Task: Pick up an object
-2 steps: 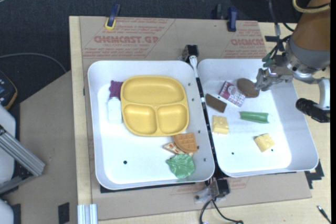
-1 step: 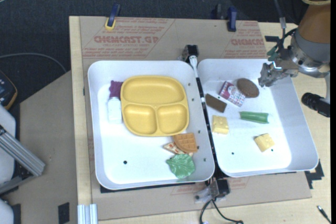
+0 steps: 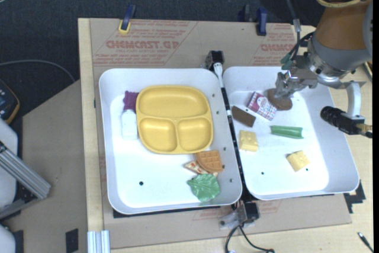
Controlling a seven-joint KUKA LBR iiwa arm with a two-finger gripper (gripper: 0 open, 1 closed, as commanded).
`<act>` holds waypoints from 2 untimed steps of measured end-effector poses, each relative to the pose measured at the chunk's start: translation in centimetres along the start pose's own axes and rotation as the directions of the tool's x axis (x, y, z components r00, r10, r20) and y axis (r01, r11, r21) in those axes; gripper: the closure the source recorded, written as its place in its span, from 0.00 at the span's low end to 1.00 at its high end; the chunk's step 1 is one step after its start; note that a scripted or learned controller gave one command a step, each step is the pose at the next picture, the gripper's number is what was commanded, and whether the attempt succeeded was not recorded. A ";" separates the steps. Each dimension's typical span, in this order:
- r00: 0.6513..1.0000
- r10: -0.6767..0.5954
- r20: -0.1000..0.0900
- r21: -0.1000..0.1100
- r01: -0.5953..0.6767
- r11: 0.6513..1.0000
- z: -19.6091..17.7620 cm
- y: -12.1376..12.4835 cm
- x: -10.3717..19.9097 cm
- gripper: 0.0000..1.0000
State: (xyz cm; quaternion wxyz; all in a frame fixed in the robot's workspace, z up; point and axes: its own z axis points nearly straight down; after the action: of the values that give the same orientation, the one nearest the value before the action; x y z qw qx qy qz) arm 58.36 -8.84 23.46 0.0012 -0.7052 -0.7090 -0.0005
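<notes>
We cannot tell how the claw (image 3: 288,85) stands, since its tips blur into the brown round piece (image 3: 280,101) beneath it. Just left of the claw, the print on the red-and-white packet (image 3: 260,105) is too small to read. Far left of it, the yellow tray (image 3: 174,118) hides part of the purple item (image 3: 129,100).

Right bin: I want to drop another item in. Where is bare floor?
Right bin: bare along the near edge, below the two cheese cubes. Crowded at the far left: packet, brown block, green stick, gripper overhead.
</notes>
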 end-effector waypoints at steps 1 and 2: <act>1.000 -0.001 -0.001 0.002 0.001 1.000 -0.7 -1.3 5.2 1.00; 1.000 -0.001 -0.001 0.004 0.001 1.000 0.9 -3.5 10.8 1.00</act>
State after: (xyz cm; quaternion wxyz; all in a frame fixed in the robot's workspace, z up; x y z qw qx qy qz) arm 54.81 1.99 22.63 0.0028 -0.7048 -0.7094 0.0007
